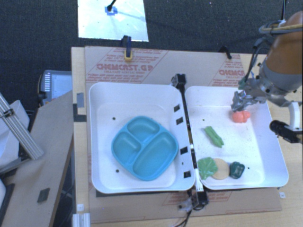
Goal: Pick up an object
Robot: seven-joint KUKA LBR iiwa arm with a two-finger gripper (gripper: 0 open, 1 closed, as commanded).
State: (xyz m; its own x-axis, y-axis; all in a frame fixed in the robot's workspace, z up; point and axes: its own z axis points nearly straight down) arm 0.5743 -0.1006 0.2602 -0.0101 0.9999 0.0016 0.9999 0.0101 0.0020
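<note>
Nearest the camera, along the front wall of the right bin (277, 167): a green leafy piece (206, 166), a tan round disc (220, 169) w/ its edge touching the leaf, and a dark teal lump (236, 170) just beside the disc; all well below the end effector (240, 102), prob. scattered there so any one can be taken. A green pod-like item (213, 136) lies between that row and the end effector, down and to its left; the likely target, a pink-orange block (241, 117), sits directly under the end effector, just at its tip, so the arm looks lined up over it for a descent; can't tell if the end effector is wide or narrow, and nothing visibly held. Far left of it, the other bin (102, 98) holds a blue divided plate (144, 147), flat; both bins rest on the bench (78, 79).
</note>
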